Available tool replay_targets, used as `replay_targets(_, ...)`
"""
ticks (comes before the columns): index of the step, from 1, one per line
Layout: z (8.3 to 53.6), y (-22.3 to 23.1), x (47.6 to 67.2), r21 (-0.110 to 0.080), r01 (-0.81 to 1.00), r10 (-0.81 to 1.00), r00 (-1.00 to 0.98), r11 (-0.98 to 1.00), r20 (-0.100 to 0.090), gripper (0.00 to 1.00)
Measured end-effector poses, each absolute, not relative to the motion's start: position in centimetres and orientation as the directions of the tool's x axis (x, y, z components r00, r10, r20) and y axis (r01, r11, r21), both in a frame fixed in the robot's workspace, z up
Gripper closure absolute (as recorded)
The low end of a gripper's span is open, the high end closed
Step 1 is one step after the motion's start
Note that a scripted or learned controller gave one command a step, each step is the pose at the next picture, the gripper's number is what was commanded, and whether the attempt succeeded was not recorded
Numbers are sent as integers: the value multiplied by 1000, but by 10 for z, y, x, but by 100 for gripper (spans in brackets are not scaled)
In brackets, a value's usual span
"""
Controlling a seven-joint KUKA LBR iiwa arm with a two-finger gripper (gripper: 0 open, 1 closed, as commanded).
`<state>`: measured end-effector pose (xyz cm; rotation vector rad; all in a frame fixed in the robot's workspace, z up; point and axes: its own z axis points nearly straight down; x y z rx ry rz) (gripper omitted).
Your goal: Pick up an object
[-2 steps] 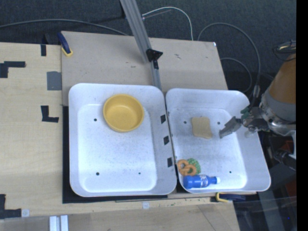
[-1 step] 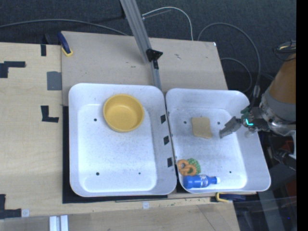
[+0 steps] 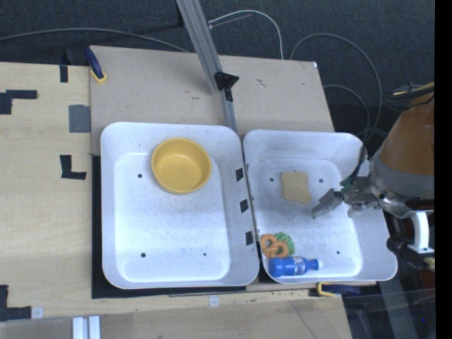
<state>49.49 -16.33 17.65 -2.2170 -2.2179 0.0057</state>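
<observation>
We judge the main risk to be a miss on the tan pad (image 3: 296,186): it lies flat on the floor of the right bin (image 3: 353,147), so closing fingers may slide over it and come up with nothing. The claw (image 3: 326,204) sits just beside the pad, at about its four o'clock, low over the bin floor; we cannot tell whether it is released or clenched, and we see nothing in it. A second risk is the bin's right wall, close to the wrist at three o'clock, which the arm could knock while turning.

The other candidates are crowded. At six o'clock in the right bin, a blue bottle (image 3: 293,265) lies on its side against the near wall, and an orange and green toy (image 3: 276,245) rests just above it, seemingly touching it. A grab there could catch both or push one into the corner.

In the left bin (image 3: 116,210), a yellow bowl (image 3: 181,164) stands upright near twelve o'clock, well apart from the claw.
</observation>
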Motion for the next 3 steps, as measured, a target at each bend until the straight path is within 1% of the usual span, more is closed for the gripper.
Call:
replay_targets(1, 126, -160, 503, -7, 1000, 1000, -1, 1, 2, 0)
replay_targets(2, 89, -160, 503, 0, 1000, 1000, -1, 1, -2, 0)
replay_targets(3, 100, -159, 503, -1, 1000, 1000, -2, 2, 1, 100)
